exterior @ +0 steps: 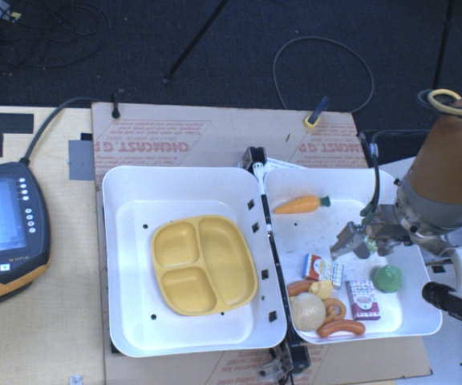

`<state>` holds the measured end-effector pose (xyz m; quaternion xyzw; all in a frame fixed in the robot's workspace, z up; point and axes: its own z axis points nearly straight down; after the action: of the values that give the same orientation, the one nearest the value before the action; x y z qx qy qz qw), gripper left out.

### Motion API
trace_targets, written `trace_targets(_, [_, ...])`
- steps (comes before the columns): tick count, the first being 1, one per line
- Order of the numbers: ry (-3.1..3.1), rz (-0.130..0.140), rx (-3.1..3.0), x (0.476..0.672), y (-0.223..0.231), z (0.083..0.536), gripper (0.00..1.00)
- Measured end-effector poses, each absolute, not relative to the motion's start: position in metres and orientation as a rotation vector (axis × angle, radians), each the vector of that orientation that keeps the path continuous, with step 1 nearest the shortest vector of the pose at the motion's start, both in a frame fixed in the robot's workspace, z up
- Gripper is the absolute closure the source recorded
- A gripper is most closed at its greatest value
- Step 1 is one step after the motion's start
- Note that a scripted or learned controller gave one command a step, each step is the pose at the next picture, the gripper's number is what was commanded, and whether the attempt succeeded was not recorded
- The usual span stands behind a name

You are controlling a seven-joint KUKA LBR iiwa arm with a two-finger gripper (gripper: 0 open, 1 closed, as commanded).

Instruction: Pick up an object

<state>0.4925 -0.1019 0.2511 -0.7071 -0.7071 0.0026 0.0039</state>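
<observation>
Hovering low over the right bin (423, 315), claw (359, 243) just above its bare middle floor; whether open or closed cannot be told from here, and nothing seen between its tips.

Lying within reach: one toy carrot (299, 205) toward the back of that bin, alone and well apart from the rest. Probably the easiest pick: light, hard plastic by the look, smooth and likely to roll, so best pinched across the thick orange body rather than at the green tip.

Sitting just right of the claw, one green ball (388, 277), round and slippery by the look, apt to squirt out of a pinch.

Crowded at the front: two small cartons, a red and white carton (324, 269) and a pink carton (362, 299), both light and flat-sided, gripped well across the narrow faces if stiff enough. Beside them one pale round piece (309, 312), one small yellow piece (322, 289) and what look like two or three orange sausage shapes (341, 328), touching each other, hard to single out.

Resting in the left bin (127, 207), one yellow divided tray (204, 264) with three compartments, wide and shallow, awkward except at its rim.

Counting containers on the surface (70, 327): two white bins.
</observation>
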Motion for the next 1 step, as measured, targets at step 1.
trace_targets(1, [-2.208,0.016,-2.215,0.5071,-0.1495,0.1308,0.00])
